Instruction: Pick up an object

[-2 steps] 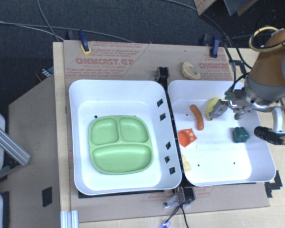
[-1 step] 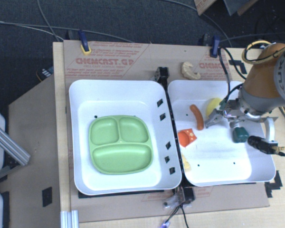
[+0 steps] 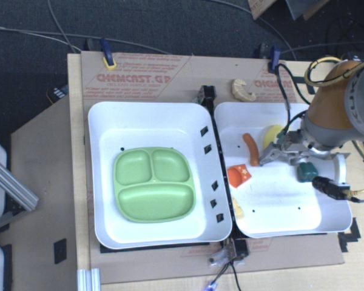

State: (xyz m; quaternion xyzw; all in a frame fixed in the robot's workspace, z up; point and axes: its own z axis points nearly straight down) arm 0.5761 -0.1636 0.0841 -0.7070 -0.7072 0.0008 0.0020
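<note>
Reaching in from the right, the gripper (image 3: 273, 154) hung low over the right white bin (image 3: 279, 220), jaw state indeterminate. Candidate objects lay just beside it: orange sausage-shaped piece (image 3: 250, 148), red wedge (image 3: 239, 175), yellow item (image 3: 272, 134).

Around my bench lies dark grey carpet (image 3: 170, 17), crossed by thin grey cables (image 3: 54, 14). A brown cardboard sheet (image 3: 139, 71) covers the benchtop, clipped by blue clamps (image 3: 108, 53). An aluminium rail (image 3: 9, 180) stands at left.
</note>
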